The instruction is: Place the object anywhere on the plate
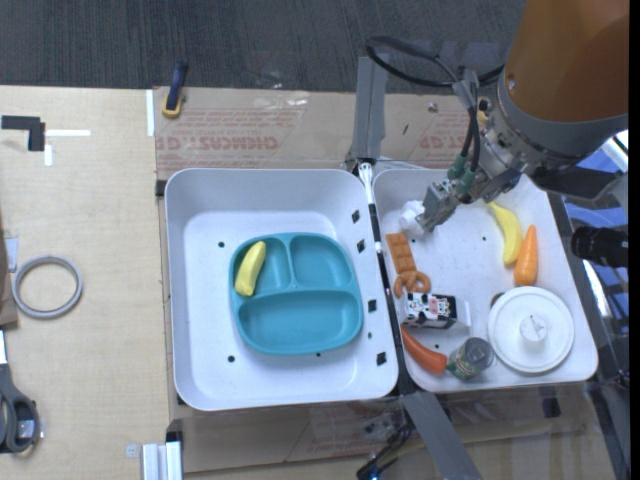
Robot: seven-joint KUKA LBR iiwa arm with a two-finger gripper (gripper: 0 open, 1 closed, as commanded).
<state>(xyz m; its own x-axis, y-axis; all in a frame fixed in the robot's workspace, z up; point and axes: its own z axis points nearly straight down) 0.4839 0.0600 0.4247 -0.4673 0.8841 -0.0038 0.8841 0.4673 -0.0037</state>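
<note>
A teal divided plate [297, 295] lies in the left bin [190, 298]. A yellow piece of toy food [249, 266] rests in the plate's upper-left compartment. My gripper [432, 212] hangs over the upper-left part of the right bin [585, 358], pointing down and to the left. Its tip is right next to a small white object [410, 211]; I cannot tell if they touch. Nothing is visibly held.
The right bin holds several items: an orange waffle-like piece [400, 252], a pretzel [412, 283], a black-and-white box [432, 310], a red-orange pepper [425, 353], a small jar [470, 358], a white round lid [532, 330], a banana [508, 230] and a carrot [527, 255].
</note>
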